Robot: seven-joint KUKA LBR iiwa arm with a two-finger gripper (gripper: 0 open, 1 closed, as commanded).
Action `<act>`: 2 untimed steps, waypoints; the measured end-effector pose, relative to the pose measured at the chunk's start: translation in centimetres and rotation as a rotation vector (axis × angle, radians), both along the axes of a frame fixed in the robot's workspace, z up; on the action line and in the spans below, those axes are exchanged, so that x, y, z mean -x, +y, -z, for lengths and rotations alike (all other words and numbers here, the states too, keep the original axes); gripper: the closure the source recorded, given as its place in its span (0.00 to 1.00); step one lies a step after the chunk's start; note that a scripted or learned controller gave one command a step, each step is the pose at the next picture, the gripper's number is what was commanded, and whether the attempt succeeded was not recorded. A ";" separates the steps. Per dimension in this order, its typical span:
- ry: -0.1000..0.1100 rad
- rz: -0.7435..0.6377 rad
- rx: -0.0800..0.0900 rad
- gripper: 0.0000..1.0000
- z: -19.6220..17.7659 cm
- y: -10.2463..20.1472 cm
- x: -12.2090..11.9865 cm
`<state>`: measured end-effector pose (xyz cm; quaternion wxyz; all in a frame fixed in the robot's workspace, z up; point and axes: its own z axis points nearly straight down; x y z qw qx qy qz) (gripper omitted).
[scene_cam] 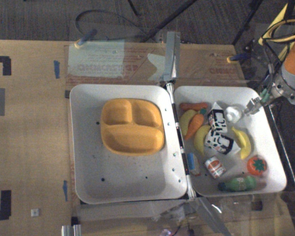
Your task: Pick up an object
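The right bin (275,146) holds a heap of small objects. Among them are a black-and-white carton (219,132), two yellow bananas (243,142), an orange carrot (196,123), a red can (215,167), a red tomato (256,165) and a green bottle (237,183). A shiny pale round object (232,113) lies near the bin's far side. My gripper (254,105) reaches in from the right, low over the bin's far right part, with its tip just right of that round object.
The left bin (83,171) bears an orange divided plate (132,126). A small blue item (191,160) lies by the divider between the bins. Cables and tripod legs run behind the bench at the top right.
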<state>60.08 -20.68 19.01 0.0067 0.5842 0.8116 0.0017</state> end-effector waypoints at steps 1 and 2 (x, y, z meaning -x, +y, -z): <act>0.001 0.000 0.000 0.00 0.0 0.0 0.0; -0.005 -0.221 0.004 0.00 7.3 0.4 0.3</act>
